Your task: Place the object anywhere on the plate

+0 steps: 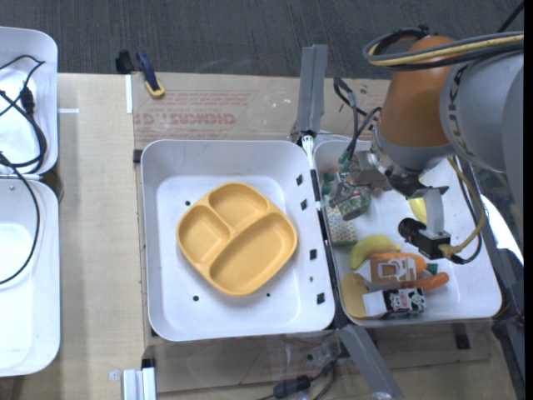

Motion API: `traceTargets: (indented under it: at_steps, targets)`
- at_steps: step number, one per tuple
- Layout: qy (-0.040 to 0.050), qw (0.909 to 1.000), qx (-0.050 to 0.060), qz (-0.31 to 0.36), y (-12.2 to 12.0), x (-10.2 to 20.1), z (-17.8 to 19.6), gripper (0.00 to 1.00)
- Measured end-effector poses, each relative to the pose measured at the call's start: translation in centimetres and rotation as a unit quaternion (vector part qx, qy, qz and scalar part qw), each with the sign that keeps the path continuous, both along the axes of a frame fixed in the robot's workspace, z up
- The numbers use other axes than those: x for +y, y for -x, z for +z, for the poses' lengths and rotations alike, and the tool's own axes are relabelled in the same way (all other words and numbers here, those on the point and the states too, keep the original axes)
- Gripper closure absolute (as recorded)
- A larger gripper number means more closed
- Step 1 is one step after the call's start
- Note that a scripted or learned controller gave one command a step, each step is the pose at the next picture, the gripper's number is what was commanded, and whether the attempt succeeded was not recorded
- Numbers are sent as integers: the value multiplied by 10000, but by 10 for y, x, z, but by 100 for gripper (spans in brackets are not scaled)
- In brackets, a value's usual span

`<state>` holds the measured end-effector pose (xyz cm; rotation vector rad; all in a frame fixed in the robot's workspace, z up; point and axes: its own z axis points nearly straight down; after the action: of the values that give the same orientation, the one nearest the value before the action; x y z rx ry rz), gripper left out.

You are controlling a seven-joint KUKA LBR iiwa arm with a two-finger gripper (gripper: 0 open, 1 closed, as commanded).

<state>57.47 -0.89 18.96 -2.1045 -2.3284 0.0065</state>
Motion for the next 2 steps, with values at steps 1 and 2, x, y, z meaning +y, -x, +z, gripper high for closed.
traceTargets:
  at_steps: [1, 2]
  targets:
    - [0, 9996, -2, -299, 6, -19, 0, 100]
    - [7, 9932, -8, -1160, -4, -26, 0, 100]
